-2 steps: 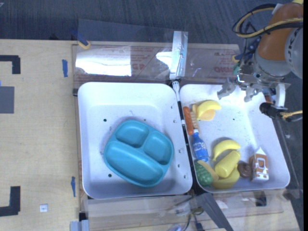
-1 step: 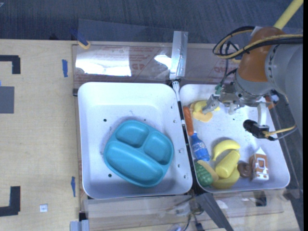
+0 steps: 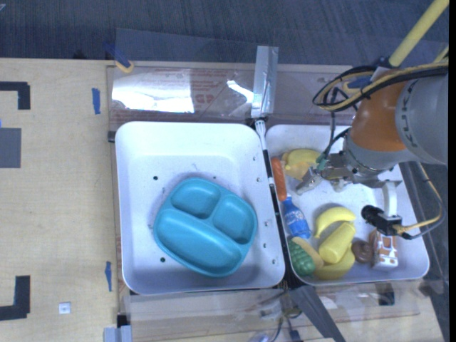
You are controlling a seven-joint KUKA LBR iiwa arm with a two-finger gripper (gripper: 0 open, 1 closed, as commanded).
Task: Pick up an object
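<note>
On the pale bench (image 3: 50, 212) two white bins stand side by side. At the near edge of the right bin (image 3: 412, 261), a green piece (image 3: 304, 260) lies against the left wall. Its long axis slants from far-left to near-right. Just beside it, on the right, lies a yellow block (image 3: 336, 242) whose long axis runs the other way, from near-left to far-right. A banana (image 3: 333, 217) touches the block's far side and lies roughly across the bin, ends curving toward the near edge. A small brown piece (image 3: 370, 250) sits toward the near-right corner.

A little farther in, a blue bottle (image 3: 296, 219) lies close to the left wall, its long axis almost near to far and leaning slightly rightward at the near end. Beyond it an orange carrot (image 3: 278, 179) lies along the same wall, long axis near to far.

The hand (image 3: 311, 182) is low over the far half of this bin, just right of the carrot and just on the near side of a yellow fruit (image 3: 302, 159) by the far-left corner. One cannot tell how far open it is, or whether it has hold of anything. The grey arm (image 3: 413, 120) reaches in from the right.

The left bin (image 3: 142, 159) holds a blue divided plate (image 3: 206, 223), its long axis slanting from far-left to near-right.
</note>
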